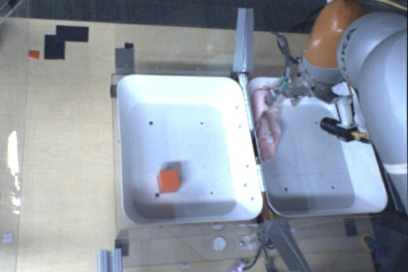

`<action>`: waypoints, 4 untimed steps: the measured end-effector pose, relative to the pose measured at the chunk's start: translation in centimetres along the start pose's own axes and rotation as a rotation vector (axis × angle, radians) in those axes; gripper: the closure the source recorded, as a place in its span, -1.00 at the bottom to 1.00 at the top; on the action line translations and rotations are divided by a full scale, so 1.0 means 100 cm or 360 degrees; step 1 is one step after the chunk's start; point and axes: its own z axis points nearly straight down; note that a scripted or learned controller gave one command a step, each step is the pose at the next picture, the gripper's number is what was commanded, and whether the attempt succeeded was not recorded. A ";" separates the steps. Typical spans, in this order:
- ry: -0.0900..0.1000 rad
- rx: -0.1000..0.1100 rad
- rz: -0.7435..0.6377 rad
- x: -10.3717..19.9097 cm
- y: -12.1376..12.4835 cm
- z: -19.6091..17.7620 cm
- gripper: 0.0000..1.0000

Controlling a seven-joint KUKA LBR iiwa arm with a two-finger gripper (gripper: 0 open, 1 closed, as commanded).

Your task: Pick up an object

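An orange block (169,181) lies in the left bin (191,89), near its front left corner. A limp pink object (268,127) rests in the right bin (331,200), stretched along the left wall. My gripper (279,92) is low over the back left corner of the right bin, right beside the pink object's upper end. The grey arm with its orange band (331,32) reaches in from the right behind it. Nothing is visibly held between the fingers.
A grey metal post (243,41) stands behind the seam between the two bins. Flat black shapes (64,40) and a tiny orange square (34,55) lie on the wooden bench at the far left.
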 end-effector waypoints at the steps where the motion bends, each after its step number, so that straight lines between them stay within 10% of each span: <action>1: -0.0009 -0.0016 -0.0224 0.022 0.007 -0.097 -1.00; 2: -0.0001 -0.0002 -0.0228 0.007 0.002 -0.012 -1.00; 3: -0.0010 -0.0025 -0.0111 0.018 -0.061 -0.001 -1.00; 4: -0.0011 -0.0040 -0.0115 0.020 -0.057 -0.014 1.00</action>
